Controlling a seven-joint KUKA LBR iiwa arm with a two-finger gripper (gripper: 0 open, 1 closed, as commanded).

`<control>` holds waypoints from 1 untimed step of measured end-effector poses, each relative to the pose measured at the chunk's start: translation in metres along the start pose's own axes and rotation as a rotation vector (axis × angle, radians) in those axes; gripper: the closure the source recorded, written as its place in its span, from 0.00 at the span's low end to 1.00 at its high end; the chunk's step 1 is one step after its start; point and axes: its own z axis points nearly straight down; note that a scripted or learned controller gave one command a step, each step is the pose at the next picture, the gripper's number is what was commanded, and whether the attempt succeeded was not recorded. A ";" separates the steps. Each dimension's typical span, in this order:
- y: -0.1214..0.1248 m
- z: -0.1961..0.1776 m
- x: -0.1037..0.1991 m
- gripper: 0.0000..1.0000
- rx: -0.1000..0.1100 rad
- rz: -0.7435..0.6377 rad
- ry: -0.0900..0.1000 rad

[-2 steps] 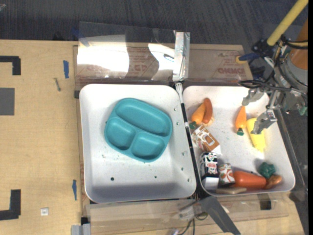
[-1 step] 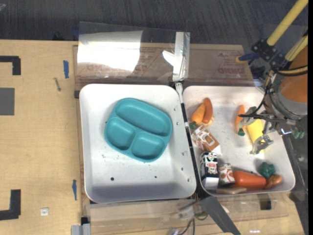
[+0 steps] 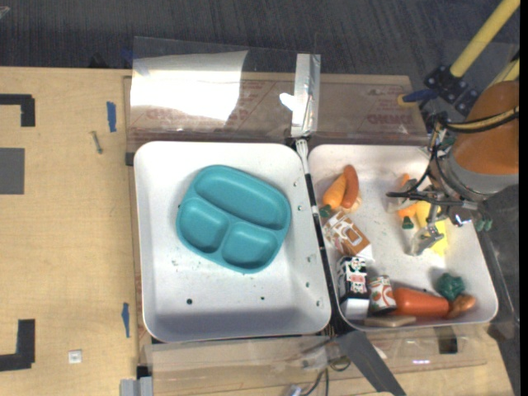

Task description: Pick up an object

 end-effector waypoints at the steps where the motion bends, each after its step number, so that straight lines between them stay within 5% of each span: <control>1: 0.001 -0.014 -0.005 1.00 0.004 -0.001 -0.013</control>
